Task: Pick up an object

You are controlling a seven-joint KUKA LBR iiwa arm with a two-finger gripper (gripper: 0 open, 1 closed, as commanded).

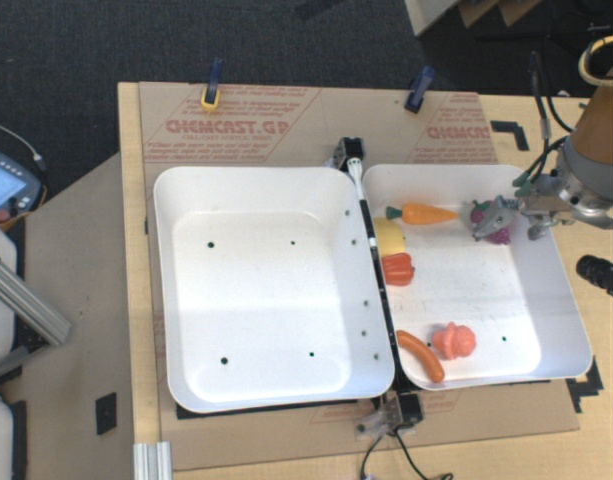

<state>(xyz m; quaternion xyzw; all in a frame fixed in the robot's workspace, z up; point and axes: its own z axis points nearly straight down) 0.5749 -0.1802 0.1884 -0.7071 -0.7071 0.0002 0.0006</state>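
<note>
The gripper [506,220], just right of the carrot [429,213], has its fingers closed on a small purple object [498,234], so lifting seems next, needing a straight steady rise.

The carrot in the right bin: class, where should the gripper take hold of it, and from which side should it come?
Grip the carrot across its thick orange middle, coming straight down from above. It lies flat, lengthways across the right bin, green top toward the divider, so fingers closing across its narrow width likely fit best.

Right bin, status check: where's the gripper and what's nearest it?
Gripper low over right bin's far end. Purple-grey toy at its tip, grasp unclear. Carrot just beside.
</note>
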